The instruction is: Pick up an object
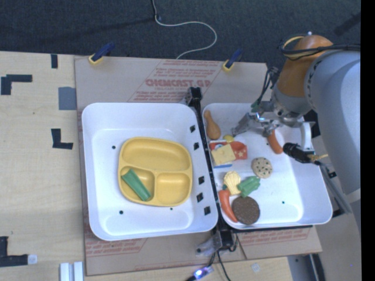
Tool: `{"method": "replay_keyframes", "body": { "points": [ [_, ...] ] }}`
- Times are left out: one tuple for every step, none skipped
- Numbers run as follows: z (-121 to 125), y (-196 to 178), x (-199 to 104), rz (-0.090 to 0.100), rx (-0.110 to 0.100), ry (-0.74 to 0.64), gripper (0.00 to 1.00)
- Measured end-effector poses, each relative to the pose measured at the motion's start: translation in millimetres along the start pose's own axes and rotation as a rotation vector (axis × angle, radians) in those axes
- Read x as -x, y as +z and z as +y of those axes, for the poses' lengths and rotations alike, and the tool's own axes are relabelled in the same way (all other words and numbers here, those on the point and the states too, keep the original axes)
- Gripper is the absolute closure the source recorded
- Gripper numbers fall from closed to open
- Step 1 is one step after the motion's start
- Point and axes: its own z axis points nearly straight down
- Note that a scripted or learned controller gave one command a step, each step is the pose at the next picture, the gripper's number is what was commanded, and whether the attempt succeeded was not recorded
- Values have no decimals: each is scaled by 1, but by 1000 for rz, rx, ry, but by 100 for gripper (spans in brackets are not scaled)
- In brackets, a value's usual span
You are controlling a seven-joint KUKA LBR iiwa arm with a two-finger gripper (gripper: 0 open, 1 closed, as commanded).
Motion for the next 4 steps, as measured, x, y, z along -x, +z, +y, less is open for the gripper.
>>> {"method": "replay_keyframes", "body": {
  "points": [
    [0, -11, 0, -1, 1, -1, 100],
    [-1, -75, -3, 1, 6, 1, 100],
    [-10, -127, -1, 0, 5, 2, 100],
    [-10, -141, -1, 1, 2, 1, 100]
  ]
}}
